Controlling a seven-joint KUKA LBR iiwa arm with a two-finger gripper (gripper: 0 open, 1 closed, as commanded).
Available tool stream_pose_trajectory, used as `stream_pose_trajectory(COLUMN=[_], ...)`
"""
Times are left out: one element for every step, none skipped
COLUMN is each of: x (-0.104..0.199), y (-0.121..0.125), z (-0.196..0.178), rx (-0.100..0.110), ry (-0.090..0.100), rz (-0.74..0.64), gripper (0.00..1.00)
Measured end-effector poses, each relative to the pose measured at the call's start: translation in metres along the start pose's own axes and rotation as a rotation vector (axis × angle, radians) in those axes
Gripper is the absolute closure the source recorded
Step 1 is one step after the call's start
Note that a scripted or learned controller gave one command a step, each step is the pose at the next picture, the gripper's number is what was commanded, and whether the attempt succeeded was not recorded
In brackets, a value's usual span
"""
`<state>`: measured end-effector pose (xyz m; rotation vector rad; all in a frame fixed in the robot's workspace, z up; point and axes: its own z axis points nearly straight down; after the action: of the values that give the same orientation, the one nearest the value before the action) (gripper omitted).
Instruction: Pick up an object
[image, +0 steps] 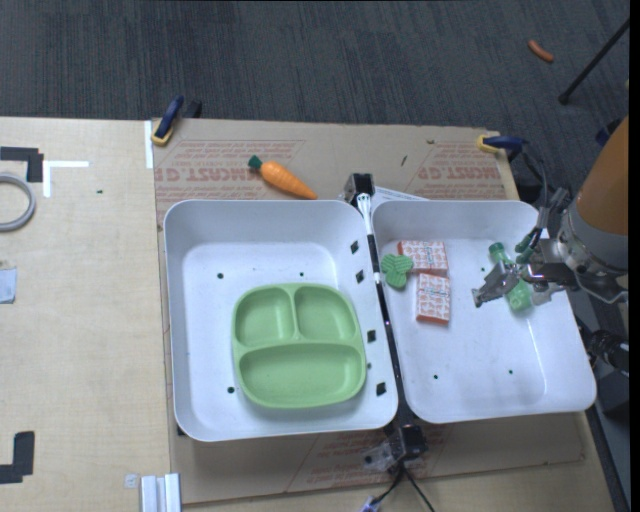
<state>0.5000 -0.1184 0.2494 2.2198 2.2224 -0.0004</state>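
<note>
The two shallow white bins, the left bin (200, 300) and the right bin (500, 380), look like smooth moulded plastic with a soft sheen. The pale green divided tray (298, 346) seems matt plastic. Both bins rest on a brown cardboard sheet (330, 152), dull and printed in red, over a light wooden bench top (80, 330). The orange toy carrot (283, 177) looks smooth and slightly glossy. The grey two-finger gripper (503, 282) appears to be bare metal; just beside its fingers lies a small green plastic-looking piece (519, 297).
</note>
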Motion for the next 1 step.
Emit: stream_pose_trajectory(x=[-0.1022], y=[0.045], z=[0.1074], rx=[0.0], ry=[0.0], rz=[-0.004], gripper=[0.0])
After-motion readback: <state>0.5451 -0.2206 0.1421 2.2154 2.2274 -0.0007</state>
